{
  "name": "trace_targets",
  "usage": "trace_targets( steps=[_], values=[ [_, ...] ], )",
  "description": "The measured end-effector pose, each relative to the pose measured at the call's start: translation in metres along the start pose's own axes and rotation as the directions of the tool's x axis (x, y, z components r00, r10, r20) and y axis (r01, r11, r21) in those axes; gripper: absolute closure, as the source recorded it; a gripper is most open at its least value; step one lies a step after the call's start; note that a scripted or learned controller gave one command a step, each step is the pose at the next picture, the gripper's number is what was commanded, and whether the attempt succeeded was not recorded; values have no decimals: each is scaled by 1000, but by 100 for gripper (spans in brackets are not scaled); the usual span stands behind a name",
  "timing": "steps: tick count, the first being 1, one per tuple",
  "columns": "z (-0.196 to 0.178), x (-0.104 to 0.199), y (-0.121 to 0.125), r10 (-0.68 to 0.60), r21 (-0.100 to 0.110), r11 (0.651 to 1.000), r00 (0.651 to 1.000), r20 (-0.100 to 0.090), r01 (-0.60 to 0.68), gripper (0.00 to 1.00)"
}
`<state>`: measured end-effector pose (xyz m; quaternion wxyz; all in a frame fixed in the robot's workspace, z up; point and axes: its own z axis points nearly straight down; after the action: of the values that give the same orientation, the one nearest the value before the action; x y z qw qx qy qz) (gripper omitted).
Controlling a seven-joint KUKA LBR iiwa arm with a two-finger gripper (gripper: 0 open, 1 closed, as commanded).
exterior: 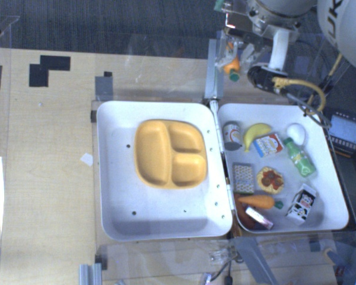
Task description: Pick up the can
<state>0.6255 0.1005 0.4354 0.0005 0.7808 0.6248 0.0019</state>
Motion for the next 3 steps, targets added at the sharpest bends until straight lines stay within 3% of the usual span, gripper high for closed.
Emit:
trace_targets(
  steps=[1,2,3],
  values=[
    [0,64,-33,-61,1,998,998,0,61,100],
    [-2,55,-3,-775,-4,632,632,2,775,100],
    [-2,111,-10,-871,-4,491,491,2,871,100]
  ],
)
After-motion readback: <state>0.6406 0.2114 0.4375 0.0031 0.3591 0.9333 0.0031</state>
